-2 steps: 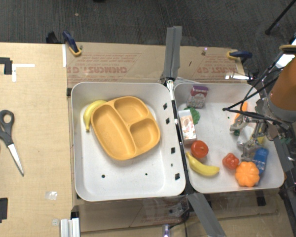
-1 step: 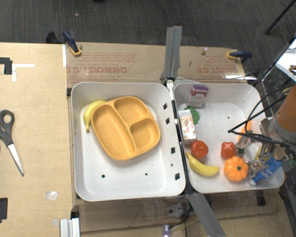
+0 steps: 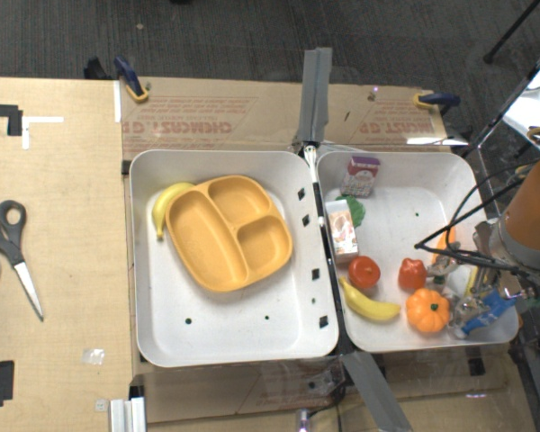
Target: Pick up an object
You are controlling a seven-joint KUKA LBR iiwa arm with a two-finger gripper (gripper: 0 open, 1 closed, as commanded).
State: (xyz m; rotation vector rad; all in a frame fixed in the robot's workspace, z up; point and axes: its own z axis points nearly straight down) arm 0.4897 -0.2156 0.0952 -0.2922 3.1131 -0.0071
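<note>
In the right bin (image 3: 405, 176) lie a purple and white carton (image 3: 364, 175), a small white and red box (image 3: 342, 230) with a green item (image 3: 355, 212) beside it, a red tomato (image 3: 364, 272), a red pepper (image 3: 411, 274), a yellow banana (image 3: 372, 302) and a small orange pumpkin (image 3: 428, 311). My gripper (image 3: 463, 288) hangs low at this bin's right side, just right of the pepper and pumpkin, amid cables and a blue part (image 3: 492, 310). I see nothing held in it. The arm's orange band (image 3: 531, 210) is at the view's right edge.
The left bin (image 3: 225, 331) holds a yellow divided plate (image 3: 227, 232) with a second banana (image 3: 166, 207) tucked at its left rim. Scissors (image 3: 13, 250) lie on the wooden bench at the far left. Cardboard (image 3: 216, 115) with blue clamps runs behind the bins.
</note>
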